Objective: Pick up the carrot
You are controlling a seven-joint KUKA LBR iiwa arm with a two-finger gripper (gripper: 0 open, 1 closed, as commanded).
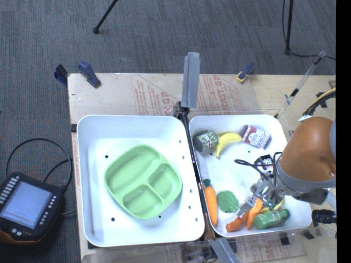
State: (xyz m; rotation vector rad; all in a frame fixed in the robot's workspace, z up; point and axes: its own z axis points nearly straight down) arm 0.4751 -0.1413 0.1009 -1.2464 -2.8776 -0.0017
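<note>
As we read the scene from the left edge across, we list what we see:
Pendant: a handheld control unit (pixel 24 208) with a lit screen lies on the carpet at 9 o'clock of the tabletop (pixel 225 92).
Left bin: the left bin (pixel 90 147) holds a green divided plate (pixel 143 181), lying flat near its middle.
Carrot: the carrot (pixel 211 204) lies in the right bin (pixel 274 122) along the left wall, its leafy end toward 12 o'clock, just beside a green leafy toy (pixel 227 201) at its 3 o'clock.
Upper items: a can (pixel 205 141), a banana (pixel 228 141) and a red packet (pixel 256 136) sit along the bin's 12 o'clock side.
Lower items: two small orange pieces (pixel 245 217) and a green bottle (pixel 271 218) lie at the bin's 5 o'clock corner.
Fingers: the fingers (pixel 261 193) hang above those orange pieces, well apart from the carrot; we cannot tell whether they are released or clenched.
Arm: the orange band (pixel 310 149) sits at 3 o'clock of the bin.
</note>
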